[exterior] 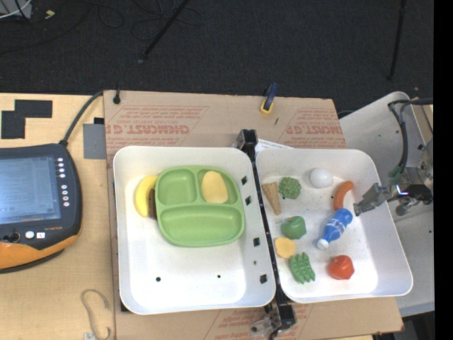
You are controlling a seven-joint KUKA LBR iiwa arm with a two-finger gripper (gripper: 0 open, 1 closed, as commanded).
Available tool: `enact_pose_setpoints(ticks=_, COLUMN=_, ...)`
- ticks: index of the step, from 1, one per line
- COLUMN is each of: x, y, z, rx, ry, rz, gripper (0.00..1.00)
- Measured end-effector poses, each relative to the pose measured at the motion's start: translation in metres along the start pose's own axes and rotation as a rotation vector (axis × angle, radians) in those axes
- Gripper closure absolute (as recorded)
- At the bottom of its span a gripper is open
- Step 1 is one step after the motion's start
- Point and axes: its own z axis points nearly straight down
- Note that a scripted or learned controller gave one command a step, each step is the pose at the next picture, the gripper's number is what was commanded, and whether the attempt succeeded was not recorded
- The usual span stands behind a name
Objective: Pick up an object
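Your gripper (364, 202) sits at the right rim of the right white bin (382, 190), its dark tip reaching just inside the wall beside the orange sausage-shaped toy (342, 193). You cannot tell from this view whether it is open or closed, and nothing shows as held.

Every candidate to pick lies in that right bin. The orange sausage-shaped toy is nearest the gripper, with the blue plastic bottle with a white cap (334, 228) just below it, tilted on its side. The red pepper-like toy (341, 267) rests near the bin's lower right corner. Toward the top you have a white egg-shaped toy (320, 178) and a green broccoli-like toy (289, 187), with a tan wedge-shaped piece (272, 196) close to the divider. In the middle sit a green pepper-like toy (294, 227), a small yellow rounded toy (284, 247) and a spiky green toy (301, 267).

The left white bin (141, 275) carries a green divided plastic tray (198, 222) with a pale yellow oval toy (214, 187) in its upper right compartment; a yellow banana-like toy (144, 195) touches the tray's left edge.

On the table (42, 275) to the left lies a grey and orange control pendant with a screen (32, 204).
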Motion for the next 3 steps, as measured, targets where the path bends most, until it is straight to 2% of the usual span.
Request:
enact_pose_setpoints(ticks=1, x=0.000, y=0.001, z=-0.004, rx=-0.009, ry=-0.002, rz=-0.001, gripper=0.00)
enact_pose_setpoints(ticks=2, x=-0.009, y=-0.002, z=0.052, rx=-0.002, ry=0.001, rz=-0.001, gripper=0.00)
enact_pose_setpoints(ticks=3, x=0.000, y=-0.003, z=0.098, rx=-0.002, ry=0.001, rz=-0.003, gripper=0.00)
